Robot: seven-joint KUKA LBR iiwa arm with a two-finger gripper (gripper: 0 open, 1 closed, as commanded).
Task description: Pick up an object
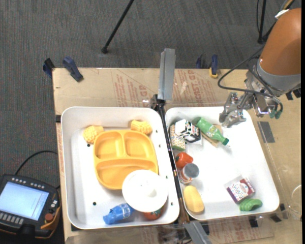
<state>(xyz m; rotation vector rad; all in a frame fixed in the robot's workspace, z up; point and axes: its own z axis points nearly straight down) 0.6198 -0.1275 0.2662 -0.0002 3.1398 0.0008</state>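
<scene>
- Yellow tray (123,154) sits in the left bin (71,187), a white lid (145,189) overlapping its near corner.
- Green bottle (211,131) lies in the right bin (262,166), near its far edge.
- Gripper (233,114) hangs just beside it, nothing between its fingers; I cannot tell their spread.

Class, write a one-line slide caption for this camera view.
Gripper poised at the right bin's far edge beside a green bottle; yellow tray in the left bin.

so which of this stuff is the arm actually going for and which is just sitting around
Likely in play, right bin:
gripper, above the bin's upper edge
green bottle, nearest it
black and white box
small can
yellow item
pink packet

Just lying about, left bin:
yellow divided tray
white lid
blue item
teach pendant, off the bench
</scene>
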